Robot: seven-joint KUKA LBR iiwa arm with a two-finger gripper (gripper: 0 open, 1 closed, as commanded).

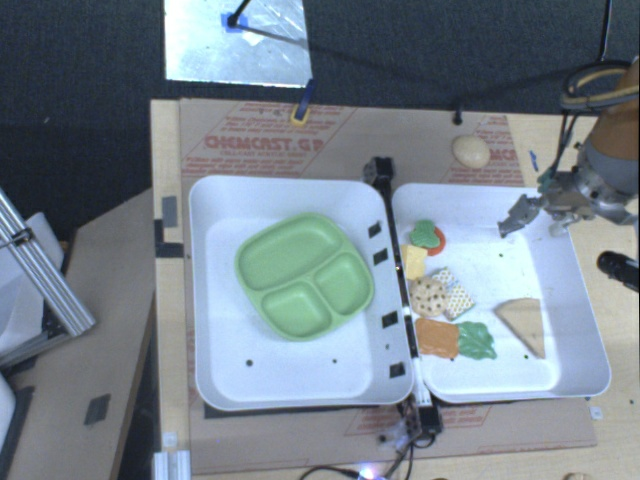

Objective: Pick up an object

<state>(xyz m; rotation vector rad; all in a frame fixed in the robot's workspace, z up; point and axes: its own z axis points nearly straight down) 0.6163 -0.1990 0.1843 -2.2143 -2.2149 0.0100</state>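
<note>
The arm enters from the right and carries its gripper [528, 215] above the far right part of the right bin [580, 298]; its two dark fingers look spread apart with nothing between them, so the claw is released and empty. The step in hand appears to be the approach before a grasp, and no object has been taken yet. To do it well, the arm should probably pick a piece that stands clear of its neighbours, centre the spread fingers over it, descend straight down, and close only once the fingers straddle the piece close to the bin floor. The tan wedge [524, 324] seems the easiest choice: it lies alone in the near right part of the right bin, nearer the viewer than the gripper and well apart from it, with bare white floor around it. The other pieces crowd along the left wall of that bin, to the left of the gripper: a green and orange piece [427, 235] farthest, a yellow block [414, 261] nearer, then a cookie [429, 295] touching a checkered cracker [456, 297], and nearest an orange slab [437, 338] beside a green leafy piece [476, 340]. Pieces that touch risk being pushed or caught together. The left bin [215, 268] holds a green divided plate [304, 276].
</note>
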